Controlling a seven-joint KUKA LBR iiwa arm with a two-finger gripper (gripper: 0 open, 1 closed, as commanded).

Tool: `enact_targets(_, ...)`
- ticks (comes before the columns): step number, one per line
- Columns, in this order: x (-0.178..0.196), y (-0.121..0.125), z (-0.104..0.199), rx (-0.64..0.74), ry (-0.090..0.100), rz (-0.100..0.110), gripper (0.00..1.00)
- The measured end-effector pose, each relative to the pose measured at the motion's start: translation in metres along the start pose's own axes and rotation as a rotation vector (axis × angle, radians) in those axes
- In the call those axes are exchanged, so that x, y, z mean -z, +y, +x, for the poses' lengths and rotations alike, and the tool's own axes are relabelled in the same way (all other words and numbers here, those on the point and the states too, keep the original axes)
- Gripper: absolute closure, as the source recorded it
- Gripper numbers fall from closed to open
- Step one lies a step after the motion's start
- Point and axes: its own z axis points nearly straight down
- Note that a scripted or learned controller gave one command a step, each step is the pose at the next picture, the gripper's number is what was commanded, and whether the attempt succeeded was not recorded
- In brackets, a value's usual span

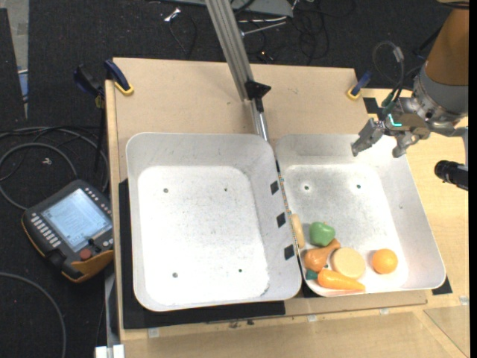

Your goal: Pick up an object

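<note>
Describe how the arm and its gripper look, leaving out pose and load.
The arm has an orange-tan section above a grey wrist collar. Below it the gripper is grey metal with two dark, slim fingers and a small teal-green light on its body. A black cable loops beside the wrist.

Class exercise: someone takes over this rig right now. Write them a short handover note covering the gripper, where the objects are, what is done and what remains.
Gripper: open, holding nothing, above the far rim of the right bin.
Objects: green toy, pale round piece, orange ball, carrot and brownish pear-shaped piece, clustered in that bin's near corner.
Done: nothing picked.
Left: go to the cluster, grasp one object, lift.
</note>
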Motion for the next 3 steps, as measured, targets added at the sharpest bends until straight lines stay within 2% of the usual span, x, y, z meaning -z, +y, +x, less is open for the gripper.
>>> enact_targets(1,0.002,0.001,0.0,0.001,-0.001,-0.004,0.0)
enact_targets(3,-0.123,0.004,-0.007,-0.004,0.0,0.003,0.0)
